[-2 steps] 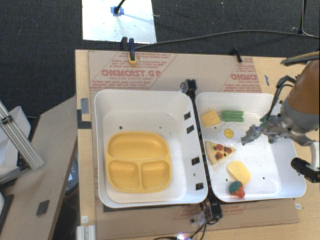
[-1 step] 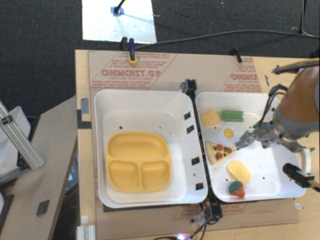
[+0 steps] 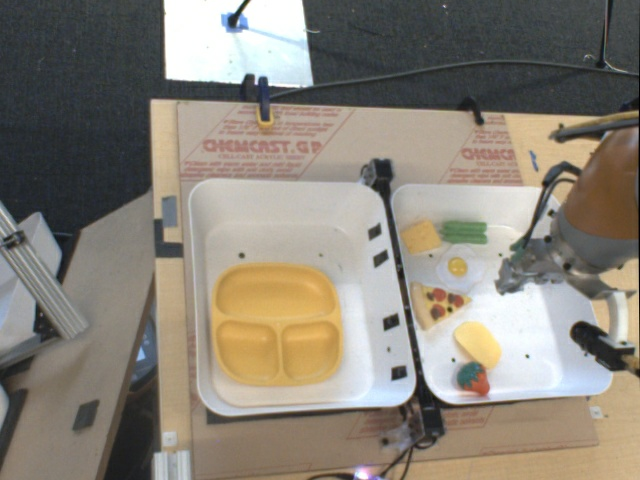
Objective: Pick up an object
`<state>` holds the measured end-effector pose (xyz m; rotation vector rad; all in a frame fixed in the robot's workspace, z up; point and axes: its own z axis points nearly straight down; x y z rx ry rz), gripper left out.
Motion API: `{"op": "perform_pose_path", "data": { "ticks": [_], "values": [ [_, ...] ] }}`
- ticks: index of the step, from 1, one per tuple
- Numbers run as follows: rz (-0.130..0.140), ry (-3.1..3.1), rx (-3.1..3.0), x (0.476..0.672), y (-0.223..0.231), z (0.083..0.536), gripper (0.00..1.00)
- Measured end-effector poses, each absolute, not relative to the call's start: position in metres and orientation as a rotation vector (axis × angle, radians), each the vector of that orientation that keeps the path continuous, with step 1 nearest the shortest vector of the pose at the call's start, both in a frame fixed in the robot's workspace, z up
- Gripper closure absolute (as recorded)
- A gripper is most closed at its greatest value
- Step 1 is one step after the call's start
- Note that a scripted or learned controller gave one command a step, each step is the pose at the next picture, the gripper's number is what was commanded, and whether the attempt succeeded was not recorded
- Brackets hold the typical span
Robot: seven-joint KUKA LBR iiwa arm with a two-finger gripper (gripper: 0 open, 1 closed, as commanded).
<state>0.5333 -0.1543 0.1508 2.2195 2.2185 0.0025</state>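
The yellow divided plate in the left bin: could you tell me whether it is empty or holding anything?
Empty. The yellow divided plate shows bare yellow in all three compartments.

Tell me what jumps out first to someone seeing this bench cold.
The yellow divided plate dominates the left bin, lying flat in its middle. In the right bin a cluster of toy foods draws the eye: a cheese slice, green beans, a fried egg, a pizza slice, a yellow piece and a strawberry. The gripper hangs just right of the egg.
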Motion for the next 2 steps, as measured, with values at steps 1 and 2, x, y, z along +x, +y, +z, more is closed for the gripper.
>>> {"op": "perform_pose_path", "data": {
  "ticks": [1,2],
  "values": [
    [0.005,2.222,2.213,0.539,-0.155,0.195,1.00],
    [0.004,2.222,2.213,0.540,-0.156,0.227,1.00]
  ]
}}
